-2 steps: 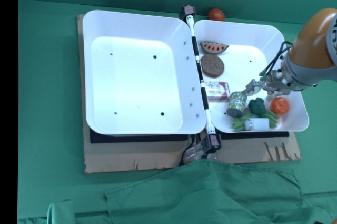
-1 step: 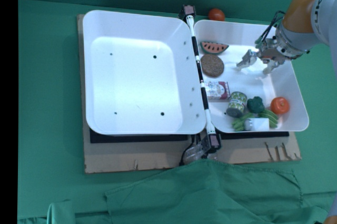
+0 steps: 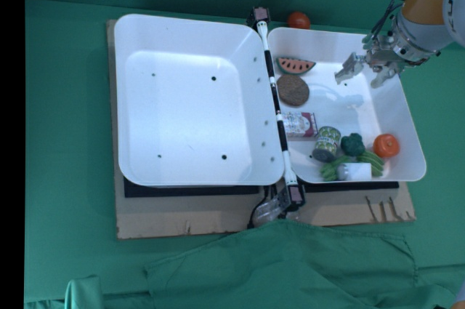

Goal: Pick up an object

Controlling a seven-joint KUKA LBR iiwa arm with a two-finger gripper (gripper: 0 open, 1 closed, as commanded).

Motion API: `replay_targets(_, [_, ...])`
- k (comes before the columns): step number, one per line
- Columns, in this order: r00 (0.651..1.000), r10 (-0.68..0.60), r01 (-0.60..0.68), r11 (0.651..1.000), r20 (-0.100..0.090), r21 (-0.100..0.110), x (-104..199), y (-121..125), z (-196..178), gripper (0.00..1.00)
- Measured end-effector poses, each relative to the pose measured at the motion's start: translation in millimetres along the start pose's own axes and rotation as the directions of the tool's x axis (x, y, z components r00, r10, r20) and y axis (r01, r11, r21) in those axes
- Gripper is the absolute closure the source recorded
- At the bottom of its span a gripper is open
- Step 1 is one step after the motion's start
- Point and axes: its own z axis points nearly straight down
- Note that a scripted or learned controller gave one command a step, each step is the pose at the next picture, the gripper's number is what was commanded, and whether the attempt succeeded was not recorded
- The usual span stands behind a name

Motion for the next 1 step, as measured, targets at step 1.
replay_targets(1, [1.000, -0.008, 0.008, 1.000, 0.000, 0.000, -0.4, 9.8, -63.8, 0.00])
